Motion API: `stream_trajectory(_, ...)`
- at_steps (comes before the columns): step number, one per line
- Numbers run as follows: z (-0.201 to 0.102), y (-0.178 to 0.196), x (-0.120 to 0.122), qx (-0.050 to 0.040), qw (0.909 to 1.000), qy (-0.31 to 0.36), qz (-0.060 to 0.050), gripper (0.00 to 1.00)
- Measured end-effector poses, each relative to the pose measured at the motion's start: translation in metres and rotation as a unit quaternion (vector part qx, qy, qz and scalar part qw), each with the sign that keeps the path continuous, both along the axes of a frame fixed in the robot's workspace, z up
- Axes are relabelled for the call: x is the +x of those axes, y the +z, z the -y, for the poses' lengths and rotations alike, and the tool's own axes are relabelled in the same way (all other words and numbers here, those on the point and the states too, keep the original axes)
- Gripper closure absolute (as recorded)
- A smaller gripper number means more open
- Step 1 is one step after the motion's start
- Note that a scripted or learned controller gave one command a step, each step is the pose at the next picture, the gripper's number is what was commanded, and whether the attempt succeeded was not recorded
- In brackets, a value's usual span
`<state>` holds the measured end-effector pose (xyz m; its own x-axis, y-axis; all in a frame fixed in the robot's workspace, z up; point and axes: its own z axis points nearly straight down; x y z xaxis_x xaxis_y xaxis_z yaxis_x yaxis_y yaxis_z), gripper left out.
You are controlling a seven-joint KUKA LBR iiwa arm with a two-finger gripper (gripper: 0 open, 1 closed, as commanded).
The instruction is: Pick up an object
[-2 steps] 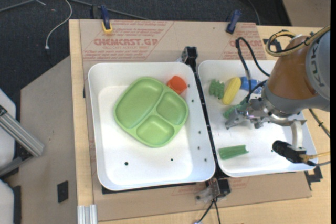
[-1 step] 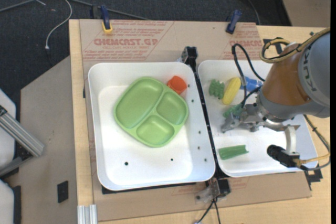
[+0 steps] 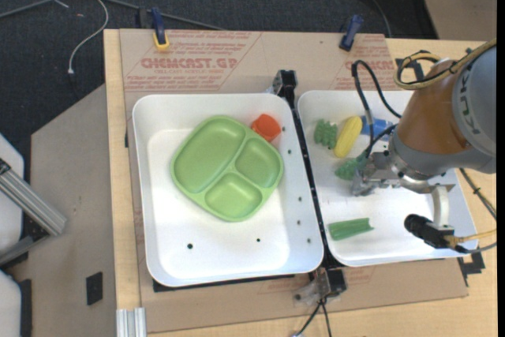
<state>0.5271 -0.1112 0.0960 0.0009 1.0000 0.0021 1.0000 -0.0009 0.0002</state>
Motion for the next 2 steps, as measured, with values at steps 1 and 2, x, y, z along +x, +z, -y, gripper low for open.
stream_trajectory(1,-0.003,0.063,0.004,-0.0017,1.0,0.001,0.003,1.0)
stream_trajectory(2,0.002,0.126,0.007,-0.002,1.0,0.001,0.004,1.0)
